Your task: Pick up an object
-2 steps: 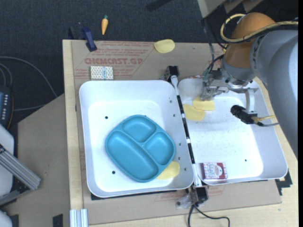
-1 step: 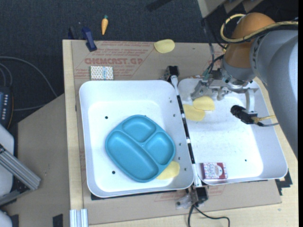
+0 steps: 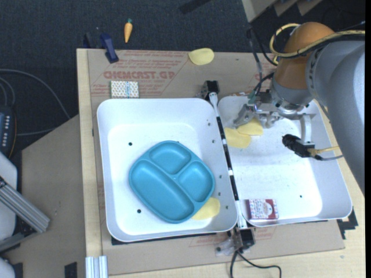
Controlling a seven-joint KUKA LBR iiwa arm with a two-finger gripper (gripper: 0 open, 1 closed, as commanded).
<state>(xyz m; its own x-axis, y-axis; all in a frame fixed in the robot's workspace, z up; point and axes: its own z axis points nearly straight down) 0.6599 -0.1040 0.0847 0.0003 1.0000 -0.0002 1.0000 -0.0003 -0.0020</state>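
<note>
Nearest, a small red-and-white packet [image 3: 261, 209] lies at the 7 o'clock corner of the right bin [image 3: 290, 184], against its near rim.

Far to the left, on the table [image 3: 151, 74], a small patterned sachet [image 3: 124, 88] sits just beyond the 11 o'clock corner of the left bin [image 3: 105, 120]. At the sachet's 11 o'clock a dark blue object [image 3: 108, 48] rests on the table's far edge, and a carrot-shaped orange toy [image 3: 128, 30] lies on the dark floor at 1 o'clock from that.

A blue divided plate [image 3: 168, 181] lies flat in the left bin, toward its 5 o'clock side. A pale yellow piece [image 3: 208, 209] shows at the plate's 4 o'clock, partly under its edge. A yellow disc [image 3: 201, 56] lies on the table at 1 o'clock from the left bin, well apart from it.

In the right bin's 10 o'clock corner two flat yellow pieces touch: a paler one [image 3: 236, 139] near the dividing rim and a deeper yellow one [image 3: 251, 130] at its 2 o'clock. The end effector [image 3: 253, 113] hangs just above the deeper yellow one, reaching in from 3 o'clock. Whether it is wide or narrow cannot be told, nor whether it touches the piece.
</note>
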